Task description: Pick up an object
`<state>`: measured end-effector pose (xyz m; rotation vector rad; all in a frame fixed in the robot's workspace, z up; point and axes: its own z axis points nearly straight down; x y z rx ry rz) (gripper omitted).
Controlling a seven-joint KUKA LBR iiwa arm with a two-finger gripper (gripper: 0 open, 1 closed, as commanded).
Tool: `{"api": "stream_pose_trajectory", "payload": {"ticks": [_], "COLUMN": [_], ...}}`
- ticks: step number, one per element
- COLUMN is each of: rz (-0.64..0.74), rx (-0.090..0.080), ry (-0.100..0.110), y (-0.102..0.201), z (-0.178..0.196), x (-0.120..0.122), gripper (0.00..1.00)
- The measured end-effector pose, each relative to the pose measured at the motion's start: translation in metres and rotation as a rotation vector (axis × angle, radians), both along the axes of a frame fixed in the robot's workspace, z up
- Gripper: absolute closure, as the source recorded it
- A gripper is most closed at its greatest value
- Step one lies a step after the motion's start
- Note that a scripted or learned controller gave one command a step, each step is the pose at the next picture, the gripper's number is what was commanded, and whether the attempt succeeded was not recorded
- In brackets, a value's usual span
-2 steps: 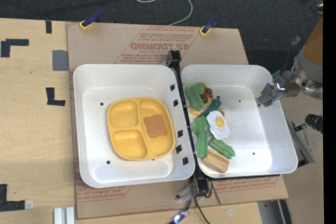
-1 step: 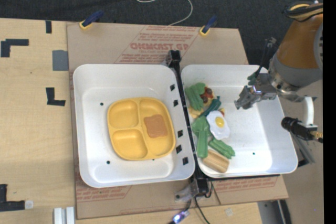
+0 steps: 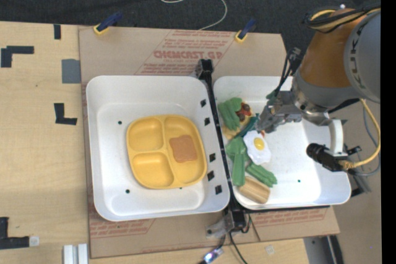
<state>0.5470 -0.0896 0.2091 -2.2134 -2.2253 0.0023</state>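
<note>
The grey arm with the orange band is seen reaching in from the right, bent over the right-hand shallow white bin (image 3: 322,191), with its two-finger gripper (image 3: 267,120) lowered at the edge of a pile of toy food. Whether anything is pinched there cannot be told from this slant.

The pile is crowded against the bin's left wall: a white fried egg with a yellow yolk (image 3: 258,147) just beside the gripper, three green leafy pieces (image 3: 232,109) (image 3: 237,161) (image 3: 262,175), and a tan bread-like piece (image 3: 253,192) at the near end.

In the left white bin (image 3: 105,96) one yellow plastic plate with three compartments (image 3: 166,151) is seen, a single brown square slice (image 3: 183,148) lying in its right compartment.
</note>
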Motion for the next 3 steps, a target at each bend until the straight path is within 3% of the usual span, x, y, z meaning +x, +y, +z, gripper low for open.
{"api": "stream_pose_trajectory", "payload": {"ticks": [1,2,3], "rz": [0.001,0.0,-0.002], "rx": [0.001,0.0,-0.001], "ry": [-0.002,-0.001,-0.001], "y": [0.051,0.105,0.14], "z": [0.011,0.023,0.018], "x": [0.005,-0.006,0.0], "gripper": [1.0,1.0,1.0]}}
